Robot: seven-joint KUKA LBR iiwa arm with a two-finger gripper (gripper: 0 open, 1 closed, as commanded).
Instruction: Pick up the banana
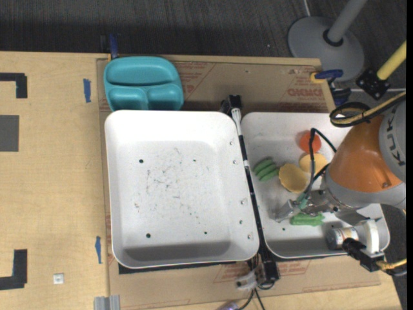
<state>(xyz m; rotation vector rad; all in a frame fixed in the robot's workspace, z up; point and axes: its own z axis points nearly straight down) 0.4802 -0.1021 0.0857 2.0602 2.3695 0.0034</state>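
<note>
2 white bins (174, 183), side by side. Right bin: 2 green items (264, 169), 1 orange item (308, 141), 2 yellowish items (293, 177). 1 teal tray (142, 82), far left.

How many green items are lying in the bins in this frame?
2. A ridged green piece lies in the right bin near its left wall; a green stick-like piece lies below it, by the gripper. The arm may hide others.

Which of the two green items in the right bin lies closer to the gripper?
The lower green piece, right beside the gripper. The other, a ribbed green item, lies further up the right bin, near the divider between the bins.
</note>
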